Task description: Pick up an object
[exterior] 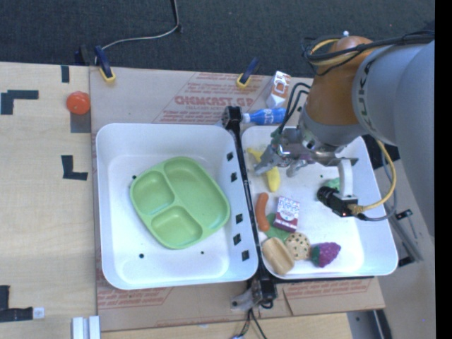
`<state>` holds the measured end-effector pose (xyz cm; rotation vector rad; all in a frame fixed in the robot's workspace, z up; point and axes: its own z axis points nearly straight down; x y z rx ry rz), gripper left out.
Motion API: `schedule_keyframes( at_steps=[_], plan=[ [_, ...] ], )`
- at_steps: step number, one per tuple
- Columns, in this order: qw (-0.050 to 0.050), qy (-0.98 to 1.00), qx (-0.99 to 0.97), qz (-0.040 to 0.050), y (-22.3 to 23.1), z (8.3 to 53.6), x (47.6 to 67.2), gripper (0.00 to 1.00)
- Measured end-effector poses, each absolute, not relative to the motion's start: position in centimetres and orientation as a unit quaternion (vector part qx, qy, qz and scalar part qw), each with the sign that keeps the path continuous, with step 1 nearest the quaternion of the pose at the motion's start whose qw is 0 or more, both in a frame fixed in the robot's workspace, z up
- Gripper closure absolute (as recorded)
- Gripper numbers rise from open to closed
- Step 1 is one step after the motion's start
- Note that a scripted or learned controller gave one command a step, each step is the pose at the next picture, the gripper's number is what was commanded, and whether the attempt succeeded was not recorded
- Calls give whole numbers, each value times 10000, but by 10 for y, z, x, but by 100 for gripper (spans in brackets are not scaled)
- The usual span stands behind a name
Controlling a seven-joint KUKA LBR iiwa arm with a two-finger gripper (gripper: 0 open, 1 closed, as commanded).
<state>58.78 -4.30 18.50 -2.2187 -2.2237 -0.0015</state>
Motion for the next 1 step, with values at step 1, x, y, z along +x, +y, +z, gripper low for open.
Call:
schedule_keyframes(
  at_steps=[1],
  plan=[
    [7, -7079, -7063, 2, 8, 224, 556, 100]
  ],
)
